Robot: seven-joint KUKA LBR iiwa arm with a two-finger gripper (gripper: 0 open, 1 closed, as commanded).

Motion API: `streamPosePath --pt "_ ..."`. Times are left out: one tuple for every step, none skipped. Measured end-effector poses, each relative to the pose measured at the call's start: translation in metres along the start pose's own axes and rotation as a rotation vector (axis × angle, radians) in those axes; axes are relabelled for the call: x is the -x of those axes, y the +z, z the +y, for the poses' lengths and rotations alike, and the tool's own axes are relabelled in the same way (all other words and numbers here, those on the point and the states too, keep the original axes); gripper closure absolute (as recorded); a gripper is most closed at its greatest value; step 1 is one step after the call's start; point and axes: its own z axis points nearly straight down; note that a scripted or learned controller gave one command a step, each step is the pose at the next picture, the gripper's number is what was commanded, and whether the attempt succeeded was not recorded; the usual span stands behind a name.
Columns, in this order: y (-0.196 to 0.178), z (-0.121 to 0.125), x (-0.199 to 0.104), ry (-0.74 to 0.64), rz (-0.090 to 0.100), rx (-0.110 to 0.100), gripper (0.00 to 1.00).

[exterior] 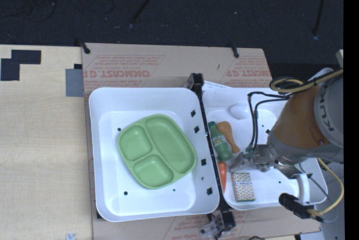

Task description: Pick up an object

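Note:
The right bin [263,206] holds a green bottle [220,141] lying along its left wall. A brown-orange piece [228,132] lies beside the bottle, and an orange carrot-like piece [222,176] lies below it. A small patterned box [243,187] rests near the front. My gripper [243,161] hangs low over the right bin, just above the box and right of the bottle and carrot piece. The grey arm with its orange band [297,124] comes in from the right.
The left bin [106,115] holds a green divided plate [156,150]. A black divider [203,143] runs between the bins. A white rounded item [241,111] sits at the back of the right bin. Cables [263,96] loop over the right bin's far side.

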Motion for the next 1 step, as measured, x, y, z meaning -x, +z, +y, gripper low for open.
streamPosePath --pt "-0.0109 0.0001 0.0021 0.007 -0.002 0.001 1.0"
